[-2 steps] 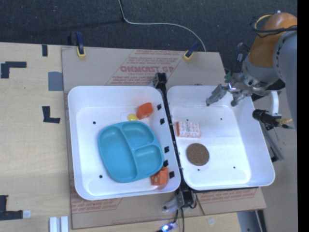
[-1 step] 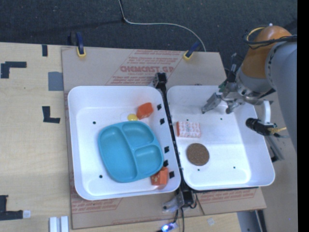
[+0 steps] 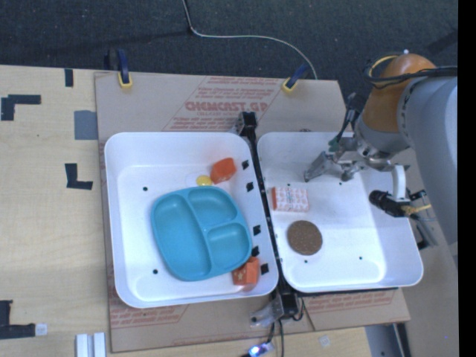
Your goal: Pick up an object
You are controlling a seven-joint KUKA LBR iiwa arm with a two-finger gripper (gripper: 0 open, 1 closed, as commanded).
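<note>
A: Where is the gripper (image 3: 321, 168)?

B: Over the right bin (image 3: 387, 270), near its twelve o'clock edge; its fingers are parted and have hold of nothing.

A: And the things to pick?

B: A red-and-white packet (image 3: 289, 198) lies at the gripper's seven o'clock, a brown disc (image 3: 305, 238) just below; the left bin (image 3: 123, 199) has a blue tray (image 3: 201, 232), an orange piece (image 3: 223, 169) at its twelve o'clock, another (image 3: 246, 273) at five.
</note>
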